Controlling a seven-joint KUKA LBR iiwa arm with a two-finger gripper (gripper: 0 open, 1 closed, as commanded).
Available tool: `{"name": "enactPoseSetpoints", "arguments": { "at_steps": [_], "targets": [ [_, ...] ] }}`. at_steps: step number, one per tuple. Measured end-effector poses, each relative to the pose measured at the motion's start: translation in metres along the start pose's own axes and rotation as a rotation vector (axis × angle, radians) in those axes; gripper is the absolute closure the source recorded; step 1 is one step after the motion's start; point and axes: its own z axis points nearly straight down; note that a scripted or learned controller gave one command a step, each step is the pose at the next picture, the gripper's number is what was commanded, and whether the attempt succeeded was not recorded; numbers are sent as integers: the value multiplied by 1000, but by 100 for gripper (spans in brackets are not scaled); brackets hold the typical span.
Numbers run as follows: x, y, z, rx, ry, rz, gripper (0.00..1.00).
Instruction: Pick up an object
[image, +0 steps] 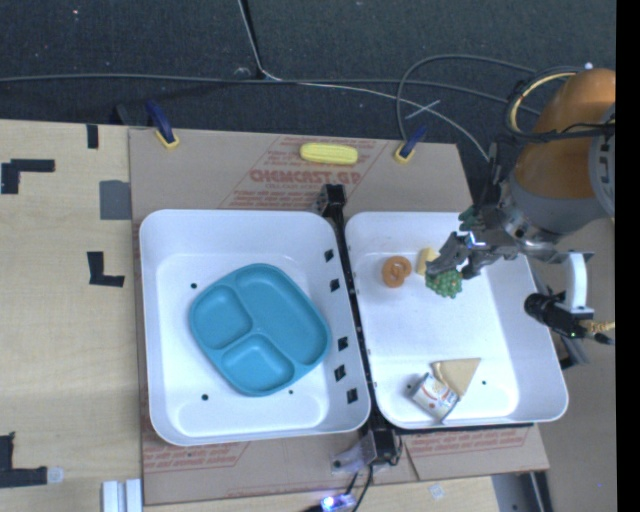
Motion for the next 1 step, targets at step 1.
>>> {"name": "enactPoseSetpoints", "arguments": {
  "at_steps": [1],
  "targets": [
    [59,22,6,6,3,-6,100]
  ]
}}
